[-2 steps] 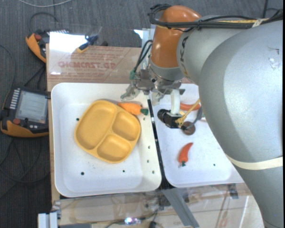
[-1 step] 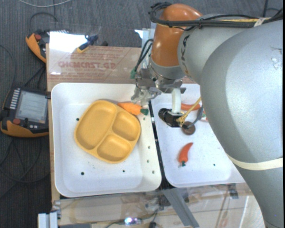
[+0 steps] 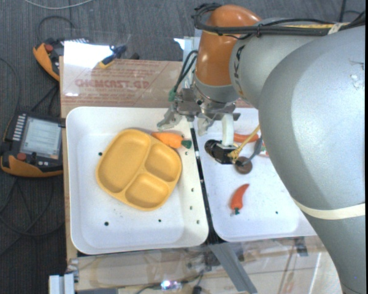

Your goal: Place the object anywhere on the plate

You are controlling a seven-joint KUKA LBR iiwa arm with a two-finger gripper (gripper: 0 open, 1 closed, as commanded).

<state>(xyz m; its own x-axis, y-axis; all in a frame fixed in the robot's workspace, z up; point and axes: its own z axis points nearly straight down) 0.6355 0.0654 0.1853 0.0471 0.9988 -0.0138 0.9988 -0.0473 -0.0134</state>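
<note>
Carrot placement seems near its end. The grey arm (image 3: 313,103) fills the right side, reaching over the two white bins; the left bin (image 3: 86,225) holds the yellow divided plate (image 3: 138,167). The gripper (image 3: 185,120) hangs at the plate's upper right corner, fingers spread, grasping nothing. The carrot (image 3: 169,139) lies on the plate's rim just below. Next probably calls for lifting clear. A red pepper (image 3: 238,198) lies in the right bin.

plate (image 3: 139,169): matt yellow plastic | bins (image 3: 86,225): smooth white plastic | cardboard (image 3: 119,84): brown, matt
</note>
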